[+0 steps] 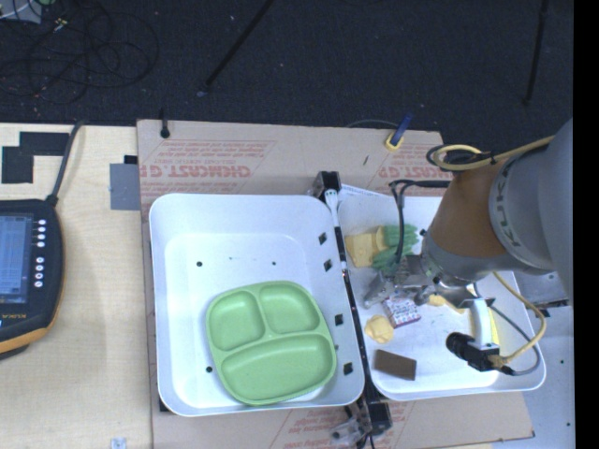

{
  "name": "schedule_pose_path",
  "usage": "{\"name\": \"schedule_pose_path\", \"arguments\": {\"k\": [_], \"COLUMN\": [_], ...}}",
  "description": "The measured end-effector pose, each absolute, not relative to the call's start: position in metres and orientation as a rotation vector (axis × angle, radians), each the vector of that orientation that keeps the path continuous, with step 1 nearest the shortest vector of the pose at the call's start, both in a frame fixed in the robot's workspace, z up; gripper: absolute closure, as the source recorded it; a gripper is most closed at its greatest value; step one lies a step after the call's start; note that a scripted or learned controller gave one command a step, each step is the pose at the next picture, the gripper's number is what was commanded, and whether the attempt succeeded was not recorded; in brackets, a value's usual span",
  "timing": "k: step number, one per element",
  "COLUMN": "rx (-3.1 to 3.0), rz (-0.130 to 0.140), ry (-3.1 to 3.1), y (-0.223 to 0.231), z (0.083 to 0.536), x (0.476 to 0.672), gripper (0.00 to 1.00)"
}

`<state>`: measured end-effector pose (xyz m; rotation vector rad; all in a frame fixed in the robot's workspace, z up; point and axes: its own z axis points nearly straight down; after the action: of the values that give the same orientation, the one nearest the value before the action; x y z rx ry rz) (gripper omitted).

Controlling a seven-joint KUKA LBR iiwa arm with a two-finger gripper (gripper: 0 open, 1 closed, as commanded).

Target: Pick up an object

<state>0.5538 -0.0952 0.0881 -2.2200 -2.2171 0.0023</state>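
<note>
Arm [510, 218] cut off by right edge, covers much of right bin [524, 382]. Gripper [404, 286] mostly hidden under wrist; finger state unreadable. Green object [391, 248] partly tucked behind gripper, identity unclear. Small patterned packet [403, 313] too small to identify. Pendant [23, 274] cut by left edge.

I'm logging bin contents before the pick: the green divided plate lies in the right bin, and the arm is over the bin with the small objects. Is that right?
Not quite. The camera view shows the green divided plate lying in the left bin, not the right one. The rest holds: the arm is over the right bin, where the small objects lie, among them a brown block.
</note>
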Motion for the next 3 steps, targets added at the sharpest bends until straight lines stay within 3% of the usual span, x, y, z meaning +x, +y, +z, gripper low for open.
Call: {"name": "schedule_pose_path", "arguments": {"k": [1, 2, 3], "rx": [-2.223, -2.217, -2.221], "rz": [0.000, 0.002, 0.002], "ry": [-2.218, -2.219, -2.221], "y": [-0.081, -0.090, -0.085], "z": [0.088, 0.088, 0.088], "x": [0.522, 0.540, 0.540], "gripper": [0.00, 0.00, 0.00]}}
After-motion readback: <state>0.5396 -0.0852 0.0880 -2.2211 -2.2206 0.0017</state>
